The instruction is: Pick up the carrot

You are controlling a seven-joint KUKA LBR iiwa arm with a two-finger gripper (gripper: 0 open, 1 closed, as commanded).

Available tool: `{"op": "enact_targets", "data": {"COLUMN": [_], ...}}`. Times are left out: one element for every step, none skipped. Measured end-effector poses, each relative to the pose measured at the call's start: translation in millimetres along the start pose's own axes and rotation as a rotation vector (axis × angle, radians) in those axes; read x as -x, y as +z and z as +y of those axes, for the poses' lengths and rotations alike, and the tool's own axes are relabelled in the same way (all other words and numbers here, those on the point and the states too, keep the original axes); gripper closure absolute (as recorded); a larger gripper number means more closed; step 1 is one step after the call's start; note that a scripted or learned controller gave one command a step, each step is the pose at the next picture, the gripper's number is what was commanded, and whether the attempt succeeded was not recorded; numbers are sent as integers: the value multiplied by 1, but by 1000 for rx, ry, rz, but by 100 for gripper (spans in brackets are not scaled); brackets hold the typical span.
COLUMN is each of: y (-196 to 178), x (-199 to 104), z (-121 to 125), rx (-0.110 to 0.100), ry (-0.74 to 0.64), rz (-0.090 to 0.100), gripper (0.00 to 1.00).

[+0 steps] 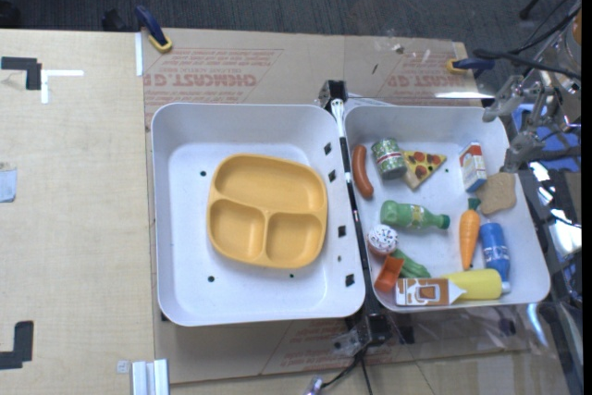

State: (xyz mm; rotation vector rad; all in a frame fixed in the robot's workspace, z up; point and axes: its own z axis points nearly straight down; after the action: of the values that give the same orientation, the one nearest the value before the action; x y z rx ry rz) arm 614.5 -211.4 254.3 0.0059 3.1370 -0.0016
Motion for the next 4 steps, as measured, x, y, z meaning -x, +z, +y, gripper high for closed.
{"op": "enact_targets", "data": {"y": [116, 161, 154, 144], "x": [-17, -40, -105, -102], "z": [19, 3, 8, 9], "rx": [0, 0, -8, -8], "ry": [-56, -128, -307, -313], "rz": [1, -1, -27, -27], "gripper": [0, 0, 0, 100]}}
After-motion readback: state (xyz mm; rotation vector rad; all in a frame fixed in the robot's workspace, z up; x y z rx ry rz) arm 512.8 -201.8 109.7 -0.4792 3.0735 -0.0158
